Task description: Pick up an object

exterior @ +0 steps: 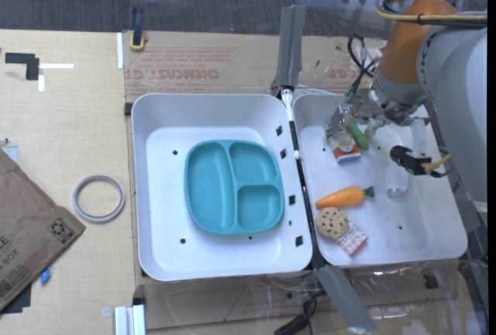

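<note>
1. Nearest to the camera among the loose things, a small red and white packet [353,238] lies in the front part of the right bin [422,229], touching a round cookie [332,223] just behind it
2. Behind the cookie lies a carrot [341,198] on its side, with its green end toward the right
3. At the back of the same bin the gripper [341,122] hangs low over the floor of the bin; it is small and partly mixed with cables, so it cannot be told whether it is open or closed, or whether it has hold of anything
4. A green long object [359,135] lies just beside the gripper, and a small carton [346,152] with an orange and blue face is just in front of it; what these two are is hard to make out
5. The grey arm [457,93] is cut off by the right edge
6. The left bin [155,194] holds a teal divided plate [232,186]
7. On the bench at the left lie a tape ring [98,197] and a cardboard box [31,233], the box cut off by the edge
</note>
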Controlling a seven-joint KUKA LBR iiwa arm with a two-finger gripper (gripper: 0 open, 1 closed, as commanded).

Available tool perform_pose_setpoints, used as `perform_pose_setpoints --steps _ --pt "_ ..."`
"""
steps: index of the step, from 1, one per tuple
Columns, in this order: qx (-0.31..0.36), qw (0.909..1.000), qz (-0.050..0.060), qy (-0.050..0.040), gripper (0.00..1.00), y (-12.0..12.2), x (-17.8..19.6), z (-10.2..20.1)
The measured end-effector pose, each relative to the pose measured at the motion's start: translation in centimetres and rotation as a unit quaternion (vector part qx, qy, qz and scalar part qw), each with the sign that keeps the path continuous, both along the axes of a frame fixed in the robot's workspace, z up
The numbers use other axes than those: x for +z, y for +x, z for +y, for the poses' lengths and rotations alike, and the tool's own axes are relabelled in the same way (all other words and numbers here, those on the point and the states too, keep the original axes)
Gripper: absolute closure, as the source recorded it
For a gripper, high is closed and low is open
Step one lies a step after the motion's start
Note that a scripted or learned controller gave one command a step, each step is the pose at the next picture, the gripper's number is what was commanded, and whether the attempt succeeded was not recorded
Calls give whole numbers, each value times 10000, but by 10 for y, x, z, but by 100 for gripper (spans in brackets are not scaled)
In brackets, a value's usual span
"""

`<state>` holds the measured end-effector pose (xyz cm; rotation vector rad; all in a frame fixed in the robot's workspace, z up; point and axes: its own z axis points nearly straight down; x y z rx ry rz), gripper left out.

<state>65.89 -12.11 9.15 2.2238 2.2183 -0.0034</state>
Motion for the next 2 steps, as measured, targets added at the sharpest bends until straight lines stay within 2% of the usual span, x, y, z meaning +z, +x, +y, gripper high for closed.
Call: perform_pose_setpoints --steps 1,2 --pt "20 10000 -14 -13 100 1 11 0" --pt "98 10000 2 2 100 0 100 57"
